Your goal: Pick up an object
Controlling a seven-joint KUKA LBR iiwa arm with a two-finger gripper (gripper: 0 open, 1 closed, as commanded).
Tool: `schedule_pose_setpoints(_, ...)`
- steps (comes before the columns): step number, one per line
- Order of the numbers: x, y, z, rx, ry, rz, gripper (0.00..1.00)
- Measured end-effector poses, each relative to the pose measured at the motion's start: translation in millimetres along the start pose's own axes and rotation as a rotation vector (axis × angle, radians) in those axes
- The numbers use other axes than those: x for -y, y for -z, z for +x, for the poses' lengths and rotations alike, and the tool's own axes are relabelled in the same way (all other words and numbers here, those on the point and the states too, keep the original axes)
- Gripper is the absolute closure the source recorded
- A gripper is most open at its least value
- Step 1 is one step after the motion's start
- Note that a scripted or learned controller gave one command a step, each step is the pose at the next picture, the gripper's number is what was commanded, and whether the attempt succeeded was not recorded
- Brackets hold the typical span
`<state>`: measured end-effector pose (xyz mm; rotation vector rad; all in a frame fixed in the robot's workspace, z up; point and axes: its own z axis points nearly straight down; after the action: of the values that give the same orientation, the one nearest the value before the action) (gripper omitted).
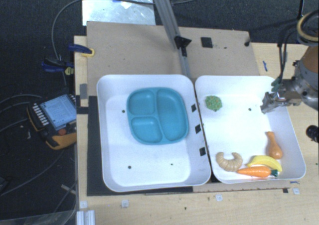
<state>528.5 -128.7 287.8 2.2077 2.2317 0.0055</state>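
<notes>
The end effector [269,102] (finger state: cannot tell) should descend squarely over the orange gourd [273,145], avoiding the banana [266,162].

Setting: robotics laboratory.
Indicated by a cardboard-covered tabletop [149,45], two white bins [114,169], loose cables [30,114], clamps [75,50] and dark carpet [35,10].

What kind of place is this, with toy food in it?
Probably a robot lab. A robot arm reaches over two white bins on a bench, toy food like a banana lies inside, and loose cables run around.
</notes>
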Motion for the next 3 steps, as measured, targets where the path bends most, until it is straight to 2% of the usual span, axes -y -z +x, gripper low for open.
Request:
schedule_pose_setpoints(1, -17.9, 0.6, 55.4, 0.000, 0.000, 0.000, 1.00)
schedule_pose_setpoints(3, -51.3, -38.1, 163.3, 0.000, -0.002, 0.002, 1.00)
